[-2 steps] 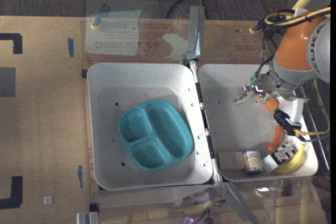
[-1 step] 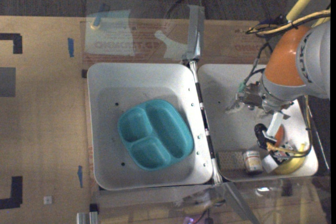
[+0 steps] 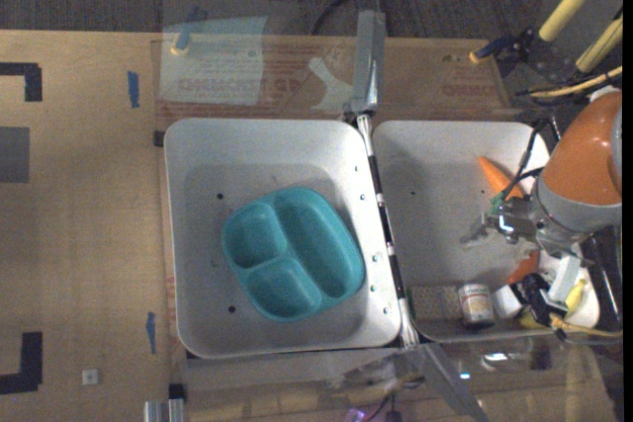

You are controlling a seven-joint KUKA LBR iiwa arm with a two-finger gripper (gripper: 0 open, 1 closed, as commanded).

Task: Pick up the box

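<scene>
— Where's the box?

— What I take for the small white box [image 3: 507, 299] lies below the metal two-finger gripper [image 3: 500, 218], toward the near wall of the right shallow white bin [image 3: 435, 153]. The wrist partly hides it, so I'm not certain of it.

— Anything around it?

— A small round tin with a pale label [image 3: 477, 303] sits just beside it, on the side away from the arm. An orange cone-shaped piece [image 3: 492, 173] lies just above the gripper. Well off on the gripper's far side, the left shallow white bin [image 3: 198, 153] holds a teal divided plastic plate [image 3: 292, 252].

— Do you have hold of it?

— I can't tell how far the gripper is open, and I can make out nothing held in it. It hangs over the bin floor, apart from the box. I judge the pick not yet made: closing in on the box, gripping it and lifting it are all left.
</scene>
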